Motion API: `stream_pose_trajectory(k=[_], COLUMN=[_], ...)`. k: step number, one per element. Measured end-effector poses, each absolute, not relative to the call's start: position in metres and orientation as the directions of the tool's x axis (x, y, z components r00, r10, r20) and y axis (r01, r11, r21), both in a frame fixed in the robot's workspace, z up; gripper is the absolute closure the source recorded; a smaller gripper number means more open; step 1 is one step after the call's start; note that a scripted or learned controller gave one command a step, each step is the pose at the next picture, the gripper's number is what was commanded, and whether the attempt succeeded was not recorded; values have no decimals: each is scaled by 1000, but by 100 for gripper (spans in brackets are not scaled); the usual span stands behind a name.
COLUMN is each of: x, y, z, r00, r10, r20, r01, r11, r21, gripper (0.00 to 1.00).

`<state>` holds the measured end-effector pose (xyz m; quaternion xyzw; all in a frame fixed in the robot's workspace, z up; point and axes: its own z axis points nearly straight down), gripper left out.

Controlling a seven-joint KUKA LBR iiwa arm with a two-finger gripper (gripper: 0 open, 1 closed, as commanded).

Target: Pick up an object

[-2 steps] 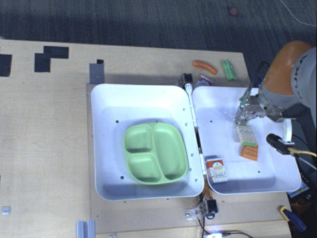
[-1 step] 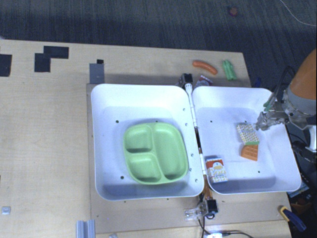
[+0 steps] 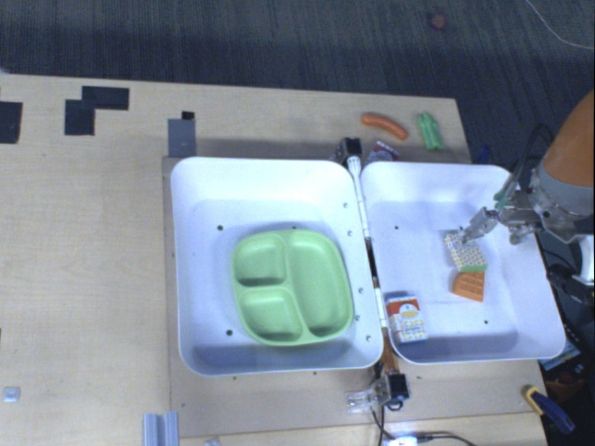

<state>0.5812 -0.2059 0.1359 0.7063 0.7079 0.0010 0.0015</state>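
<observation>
Waffle (image 3: 462, 249) lies in right bin (image 3: 418, 193) beside orange wedge (image 3: 469, 286), just down-left of the hand (image 3: 493, 223), whose fingers look spread and clamp nothing, so next move is short descent.

Even, bright overhead light falls on the worktop (image 3: 84, 249). The two white bins (image 3: 270, 179) glare slightly, with bluish shading along their near walls. Shadows are soft. The picture is low in resolution and mildly blurred throughout.
</observation>
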Motion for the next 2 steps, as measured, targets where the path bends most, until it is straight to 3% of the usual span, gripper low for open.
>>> stream_pose_trajectory(k=[1,2], x=[593,595], y=[-173,-173], z=[86,98], r00=[-5,-6], r10=[1000,1000], r20=[-1,-2], r01=[1000,1000], r11=[5,6], r21=[5,12], gripper=[0,100])
